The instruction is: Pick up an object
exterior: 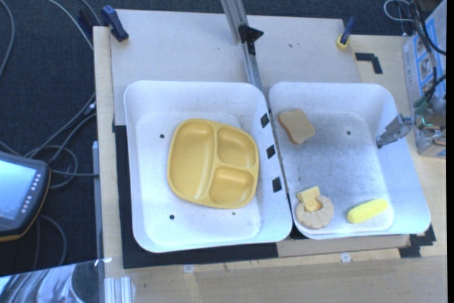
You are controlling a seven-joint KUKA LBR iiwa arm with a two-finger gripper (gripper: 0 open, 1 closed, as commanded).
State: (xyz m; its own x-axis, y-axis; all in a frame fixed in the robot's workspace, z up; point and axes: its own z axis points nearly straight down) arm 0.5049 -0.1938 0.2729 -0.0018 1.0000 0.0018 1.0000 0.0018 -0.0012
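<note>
Left bin (142, 152): held a yellow tray (212, 163)
Right bin (404, 174): toast (296, 125), biscuit (313, 208), corn (367, 211)
Gripper (392, 131): at right rim; jaws' state unclear

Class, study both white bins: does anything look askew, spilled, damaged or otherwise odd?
Nothing looks spilled or broken. The yellow plastic divided tray sits slightly rotated in the left white bin. The tan bread slice, yellow corn cob and round tan pastry lie scattered, apart.

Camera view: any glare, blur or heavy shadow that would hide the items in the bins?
Camera view: even, soft light; mild glare on the left bin; yellow tray, bread slice and corn cob read clearly; gripper at the right bin's rim looks slightly soft.
</note>
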